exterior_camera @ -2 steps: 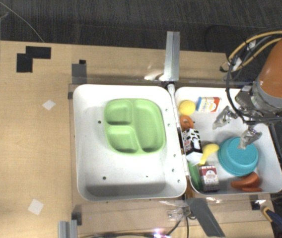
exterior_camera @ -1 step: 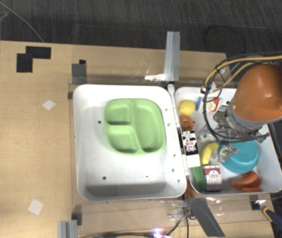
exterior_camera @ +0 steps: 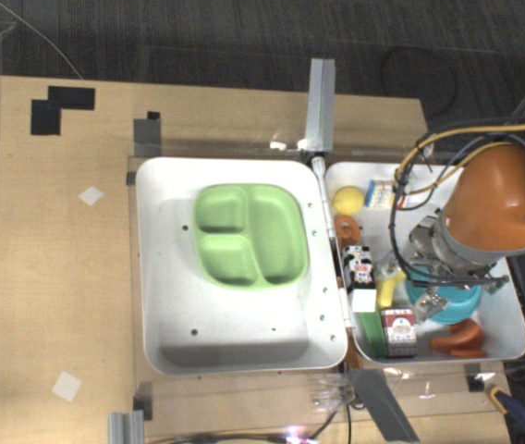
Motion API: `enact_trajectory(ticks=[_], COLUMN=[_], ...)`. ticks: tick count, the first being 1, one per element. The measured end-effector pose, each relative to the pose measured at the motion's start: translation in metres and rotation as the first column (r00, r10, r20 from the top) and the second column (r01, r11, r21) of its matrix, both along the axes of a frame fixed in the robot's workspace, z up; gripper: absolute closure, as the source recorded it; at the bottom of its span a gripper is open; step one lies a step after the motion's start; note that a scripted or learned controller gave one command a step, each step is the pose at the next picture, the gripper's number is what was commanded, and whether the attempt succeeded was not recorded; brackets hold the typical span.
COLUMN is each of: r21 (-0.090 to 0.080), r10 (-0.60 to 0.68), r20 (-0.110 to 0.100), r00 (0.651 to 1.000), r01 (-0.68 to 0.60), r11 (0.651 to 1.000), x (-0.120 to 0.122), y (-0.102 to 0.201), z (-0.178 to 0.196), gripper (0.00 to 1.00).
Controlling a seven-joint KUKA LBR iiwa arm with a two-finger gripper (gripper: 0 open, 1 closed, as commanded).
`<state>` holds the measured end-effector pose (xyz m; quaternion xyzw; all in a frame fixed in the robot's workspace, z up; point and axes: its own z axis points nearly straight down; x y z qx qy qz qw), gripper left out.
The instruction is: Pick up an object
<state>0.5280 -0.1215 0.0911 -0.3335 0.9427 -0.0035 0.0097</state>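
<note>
- The wooden table [exterior_camera: 59, 276] carries two shallow white plastic bins; the left bin [exterior_camera: 165, 276] holds a light-green three-compartment plastic tray [exterior_camera: 249, 234].
- The grey arm's orange-banded wrist [exterior_camera: 498, 202] hangs over the cluttered right bin [exterior_camera: 519, 326].
- The jaws [exterior_camera: 433, 299] sit just above a teal bowl [exterior_camera: 452, 303]; I cannot tell their opening.
- The bowl looks light, stiff and slippery: best taken by the rim.
- Nearby pickable things: small red-and-white box [exterior_camera: 399, 329], yellow ball [exterior_camera: 347, 200].

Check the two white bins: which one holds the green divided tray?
The left bin. It holds the green tray; the right bin holds small cluttered objects.
</note>
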Motion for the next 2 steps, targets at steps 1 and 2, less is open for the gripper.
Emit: enact_trajectory(ticks=[1, 2], r21=[-0.001, -0.001], r10=[0.08, -0.003], r20=[-0.005, 0.001], r00=[0.997, 1.0], r01=[-0.08, 0.003], r11=[0.997, 1.0], x=[0.04, 0.012], y=[-0.007, -0.004], z=[-0.001, 0.0], gripper=[0.0, 0.0])
